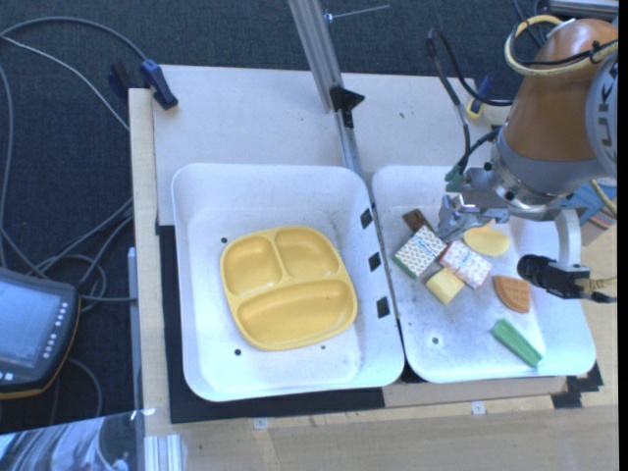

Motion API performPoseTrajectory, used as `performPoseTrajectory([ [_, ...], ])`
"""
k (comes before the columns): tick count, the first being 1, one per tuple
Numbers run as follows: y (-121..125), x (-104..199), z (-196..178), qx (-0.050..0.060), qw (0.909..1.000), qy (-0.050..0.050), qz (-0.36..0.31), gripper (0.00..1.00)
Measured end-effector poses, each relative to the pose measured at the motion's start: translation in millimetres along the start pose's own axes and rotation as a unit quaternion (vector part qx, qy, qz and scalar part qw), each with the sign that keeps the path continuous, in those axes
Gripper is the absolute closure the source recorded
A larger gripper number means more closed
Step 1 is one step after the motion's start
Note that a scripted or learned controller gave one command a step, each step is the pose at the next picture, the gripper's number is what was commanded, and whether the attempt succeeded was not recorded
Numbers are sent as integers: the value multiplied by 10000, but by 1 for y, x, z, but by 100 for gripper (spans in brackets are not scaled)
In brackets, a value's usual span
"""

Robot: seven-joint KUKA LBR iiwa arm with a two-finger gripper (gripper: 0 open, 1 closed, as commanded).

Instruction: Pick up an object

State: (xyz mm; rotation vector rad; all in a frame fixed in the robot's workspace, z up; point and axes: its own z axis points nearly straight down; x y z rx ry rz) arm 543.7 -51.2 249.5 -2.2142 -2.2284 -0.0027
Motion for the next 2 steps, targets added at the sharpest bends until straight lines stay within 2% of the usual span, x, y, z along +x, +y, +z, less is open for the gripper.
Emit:
performPoseTrajectory([
  [2, 48, 112, 20, -1, 10000, 3, -2, 100],
])
